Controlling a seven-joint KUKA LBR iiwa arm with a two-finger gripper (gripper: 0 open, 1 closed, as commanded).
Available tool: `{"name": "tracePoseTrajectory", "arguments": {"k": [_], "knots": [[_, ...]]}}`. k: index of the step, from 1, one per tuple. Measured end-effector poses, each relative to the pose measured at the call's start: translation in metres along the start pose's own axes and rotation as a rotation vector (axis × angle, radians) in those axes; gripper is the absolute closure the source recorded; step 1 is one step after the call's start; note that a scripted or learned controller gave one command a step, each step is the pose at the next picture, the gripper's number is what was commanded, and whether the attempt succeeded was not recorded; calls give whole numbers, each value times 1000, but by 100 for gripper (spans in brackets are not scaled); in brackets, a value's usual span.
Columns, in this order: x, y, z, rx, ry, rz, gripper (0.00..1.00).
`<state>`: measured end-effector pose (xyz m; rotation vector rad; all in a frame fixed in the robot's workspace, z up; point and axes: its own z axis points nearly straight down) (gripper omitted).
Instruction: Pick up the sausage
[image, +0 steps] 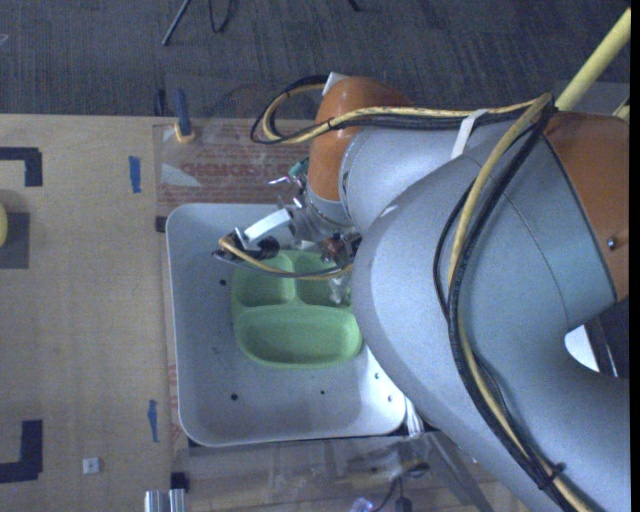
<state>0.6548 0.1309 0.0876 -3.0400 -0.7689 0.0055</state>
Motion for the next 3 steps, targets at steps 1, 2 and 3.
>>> {"name": "tracePoseTrajectory", "arguments": {"k": [1,2,3], "knots": [[-6,14,-9,20,9,-57,0],[-18,26,-55,3,40,-187,0],[-47,73,-217,-6,1,-150,0]]}}
